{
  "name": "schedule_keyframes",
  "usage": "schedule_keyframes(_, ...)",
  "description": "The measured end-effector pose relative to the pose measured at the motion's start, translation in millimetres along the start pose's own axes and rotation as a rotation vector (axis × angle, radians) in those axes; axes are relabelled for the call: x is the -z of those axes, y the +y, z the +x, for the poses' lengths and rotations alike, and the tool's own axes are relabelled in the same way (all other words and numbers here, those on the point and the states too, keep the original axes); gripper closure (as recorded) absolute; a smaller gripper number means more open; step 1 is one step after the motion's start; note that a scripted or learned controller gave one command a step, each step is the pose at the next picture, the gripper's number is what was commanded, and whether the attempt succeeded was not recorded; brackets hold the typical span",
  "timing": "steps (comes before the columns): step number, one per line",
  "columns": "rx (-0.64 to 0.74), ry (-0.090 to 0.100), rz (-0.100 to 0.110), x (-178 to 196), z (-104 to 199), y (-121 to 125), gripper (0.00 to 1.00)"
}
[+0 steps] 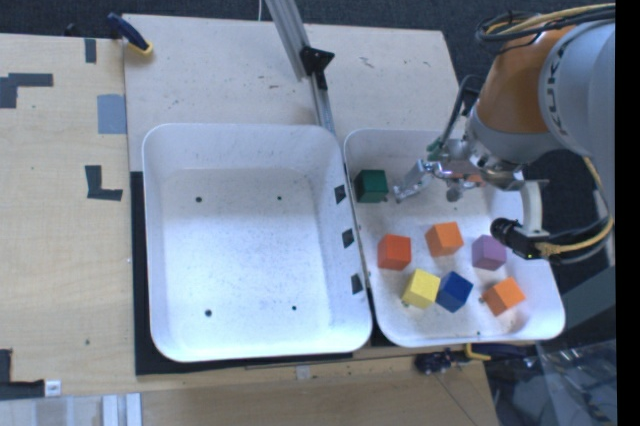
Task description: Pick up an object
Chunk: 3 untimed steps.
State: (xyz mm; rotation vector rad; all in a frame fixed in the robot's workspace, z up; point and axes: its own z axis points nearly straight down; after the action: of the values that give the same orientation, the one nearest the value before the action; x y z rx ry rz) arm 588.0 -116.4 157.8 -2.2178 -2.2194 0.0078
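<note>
Orange, blue and yellow small cubes [453, 291] clustered nearest in right white bin [540, 314]; farther back, dark green cube [372, 184] against bin's left wall, just left of gripper [404, 191]. Nothing visibly held; how wide it stands, cannot tell. Grey arm with orange band [520, 99] slanting in from right, wrist low over bin

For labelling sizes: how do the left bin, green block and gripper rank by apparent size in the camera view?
1. left bin
2. gripper
3. green block, close to the gripper's size, so unsure
</note>
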Motion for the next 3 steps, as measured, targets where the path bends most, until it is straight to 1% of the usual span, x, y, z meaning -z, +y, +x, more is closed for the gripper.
schedule_keyframes(1,0.002,0.001,0.000,-57.3,6.5,7.0,0.00)
schedule_keyframes(2,0.002,0.001,-0.003,-43.9,6.5,7.9,1.00)
schedule_keyframes(3,0.000,0.000,-0.009,7.2,3.5,-1.2,1.00)
